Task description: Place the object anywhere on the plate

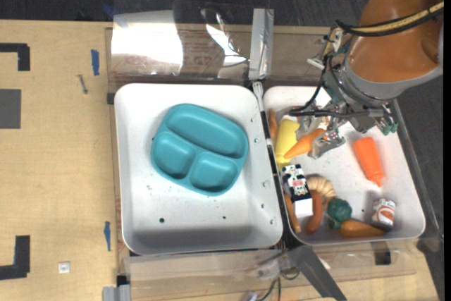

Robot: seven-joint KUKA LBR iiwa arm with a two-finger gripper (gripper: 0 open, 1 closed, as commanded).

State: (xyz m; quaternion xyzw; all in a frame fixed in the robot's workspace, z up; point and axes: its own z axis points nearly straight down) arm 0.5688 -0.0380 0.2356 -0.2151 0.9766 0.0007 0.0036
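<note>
Carrot, croissant, milk carton below gripper.

The arm runs off the top and right edges and covers the right bin's back wall, the gripper beneath it is too tangled in cables to read, and the small can's label is too small to read.

A grey robot arm with an orange band reaches in from the right, over the far end of the right-hand white bin. Its two-finger gripper points downward, low inside that bin near its far left corner.
</note>
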